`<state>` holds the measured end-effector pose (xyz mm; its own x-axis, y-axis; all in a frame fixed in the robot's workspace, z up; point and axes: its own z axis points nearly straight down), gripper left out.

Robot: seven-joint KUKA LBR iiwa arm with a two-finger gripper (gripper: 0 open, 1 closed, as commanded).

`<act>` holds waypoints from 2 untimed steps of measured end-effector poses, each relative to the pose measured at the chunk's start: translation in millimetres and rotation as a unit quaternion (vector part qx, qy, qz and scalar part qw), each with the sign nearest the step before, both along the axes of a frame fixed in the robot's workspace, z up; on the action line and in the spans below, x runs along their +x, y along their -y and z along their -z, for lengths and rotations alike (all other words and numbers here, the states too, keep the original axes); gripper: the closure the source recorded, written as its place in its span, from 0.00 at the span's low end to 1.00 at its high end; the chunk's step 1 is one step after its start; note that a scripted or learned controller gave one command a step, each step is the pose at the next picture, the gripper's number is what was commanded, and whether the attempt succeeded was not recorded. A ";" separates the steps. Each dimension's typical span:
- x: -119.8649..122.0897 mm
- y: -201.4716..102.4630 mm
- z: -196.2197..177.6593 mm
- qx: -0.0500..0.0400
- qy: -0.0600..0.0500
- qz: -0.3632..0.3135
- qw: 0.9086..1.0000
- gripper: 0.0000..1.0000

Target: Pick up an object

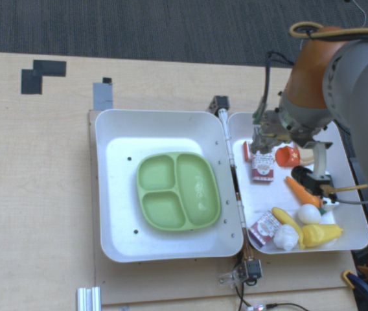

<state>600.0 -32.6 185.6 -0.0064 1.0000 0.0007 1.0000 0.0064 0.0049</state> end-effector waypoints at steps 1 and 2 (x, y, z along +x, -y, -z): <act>-0.7 0.8 0.8 0.000 -0.001 0.000 1.000 0.00; -113.3 69.2 36.6 0.000 -0.002 0.002 1.000 0.00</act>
